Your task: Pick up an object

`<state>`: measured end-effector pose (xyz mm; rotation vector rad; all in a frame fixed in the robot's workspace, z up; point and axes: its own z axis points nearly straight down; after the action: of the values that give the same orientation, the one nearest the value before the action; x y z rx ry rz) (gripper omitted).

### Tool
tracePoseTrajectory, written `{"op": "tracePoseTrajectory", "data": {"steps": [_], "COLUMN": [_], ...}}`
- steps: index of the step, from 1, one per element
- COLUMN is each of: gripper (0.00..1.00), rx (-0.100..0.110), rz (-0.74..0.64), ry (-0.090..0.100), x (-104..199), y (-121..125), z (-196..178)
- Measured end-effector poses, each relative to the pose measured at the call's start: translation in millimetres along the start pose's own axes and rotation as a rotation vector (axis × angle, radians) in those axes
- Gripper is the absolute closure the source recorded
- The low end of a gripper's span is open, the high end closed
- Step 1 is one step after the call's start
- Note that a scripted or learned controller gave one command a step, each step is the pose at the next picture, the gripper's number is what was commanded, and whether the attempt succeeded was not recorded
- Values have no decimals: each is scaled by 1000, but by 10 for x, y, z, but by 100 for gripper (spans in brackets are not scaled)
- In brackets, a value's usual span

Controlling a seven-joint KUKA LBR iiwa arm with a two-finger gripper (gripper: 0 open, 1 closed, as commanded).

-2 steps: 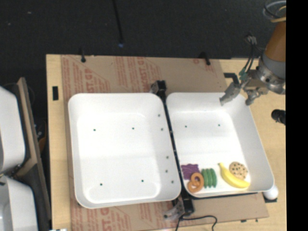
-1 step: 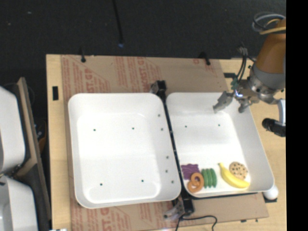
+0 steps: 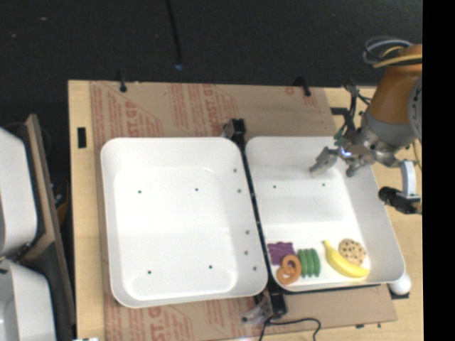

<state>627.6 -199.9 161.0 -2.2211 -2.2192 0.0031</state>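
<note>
A grey-and-orange robot arm [image 3: 392, 112] reaches in from the right over the far end of the right bin [image 3: 306, 204], its end effector [image 3: 340, 160] hanging above bare white floor with its two fingers spread apart and nothing between them. The candidates for picking all lie in a tight row along the bin's near wall, well apart from the end effector: a purple piece [image 3: 280, 250], an orange ring [image 3: 289, 269] just in front of it, a green ridged piece [image 3: 308, 261], a yellow banana [image 3: 343, 261] and a speckled cookie [image 3: 351, 249] resting against the banana's upper side. The left bin [image 3: 170, 219] sits alongside on the cardboard-covered tabletop [image 3: 163, 109]. The step in hand appears to be the approach, with the grasp not yet begun. To do it well, the arm would likely need to travel toward the near wall and settle on a single item before descending; the banana looks the most forgiving choice, long enough to be straddled across its narrow width. The crowding is the hazard: fingers coming down between neighbours could nudge the cookie or green piece, and the bin wall close behind leaves little room on that side.
</note>
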Motion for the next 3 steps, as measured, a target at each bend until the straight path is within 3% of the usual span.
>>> {"op": "tracePoseTrajectory", "data": {"steps": [1,2,3], "gripper": [100,100,100], "rx": [-5,-7,-4], "rz": [0,0,-1], "ry": [-1,-1,0], "x": [-5,-61,-65], "y": [11,-14,-11], "z": [-132,-576,-640]}}
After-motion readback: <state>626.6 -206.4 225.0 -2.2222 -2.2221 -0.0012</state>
